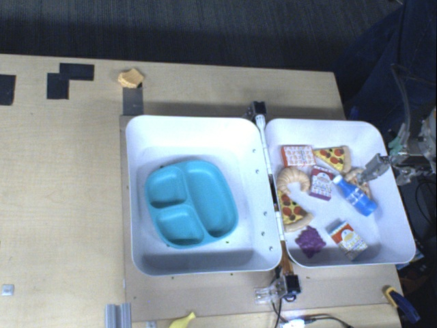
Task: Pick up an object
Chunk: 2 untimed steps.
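Two white bins side by side on the tabletop (61, 183). Left bin (136, 142) with a blue divided plate (191, 202). Right bin (392, 217) with toy food: pizza slices (332, 157), croissant (293, 178), blue bottle (358, 198), purple piece (311, 240). Tool (375, 165) just above the bottle; finger state impossible to tell.

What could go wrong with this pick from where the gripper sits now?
The gripper hovers by the blue bottle, which lies tilted and could roll off the fingers. The toys are packed tight: the pizza slice and croissant sit close by, so a closing grasp may nudge or catch a neighbour.
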Each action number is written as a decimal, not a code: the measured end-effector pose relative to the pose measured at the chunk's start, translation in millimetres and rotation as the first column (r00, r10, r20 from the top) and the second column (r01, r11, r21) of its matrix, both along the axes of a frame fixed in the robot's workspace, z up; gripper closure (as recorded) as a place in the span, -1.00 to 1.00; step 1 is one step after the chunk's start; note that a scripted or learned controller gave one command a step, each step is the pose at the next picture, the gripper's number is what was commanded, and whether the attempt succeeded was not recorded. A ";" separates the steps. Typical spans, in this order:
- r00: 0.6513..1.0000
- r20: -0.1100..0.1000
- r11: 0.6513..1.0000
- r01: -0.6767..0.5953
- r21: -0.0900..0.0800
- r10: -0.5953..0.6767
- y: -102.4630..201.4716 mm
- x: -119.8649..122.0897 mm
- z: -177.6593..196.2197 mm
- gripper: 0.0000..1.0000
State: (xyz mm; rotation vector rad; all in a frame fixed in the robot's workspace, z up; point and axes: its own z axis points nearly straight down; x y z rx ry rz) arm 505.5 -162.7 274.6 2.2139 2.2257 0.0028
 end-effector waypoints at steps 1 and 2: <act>1.000 -0.004 1.000 0.003 0.001 -0.003 -43.1 5.4 -147.3 -1.00; 1.000 0.006 1.000 0.004 -0.003 -0.004 -13.2 -16.0 -186.7 -1.00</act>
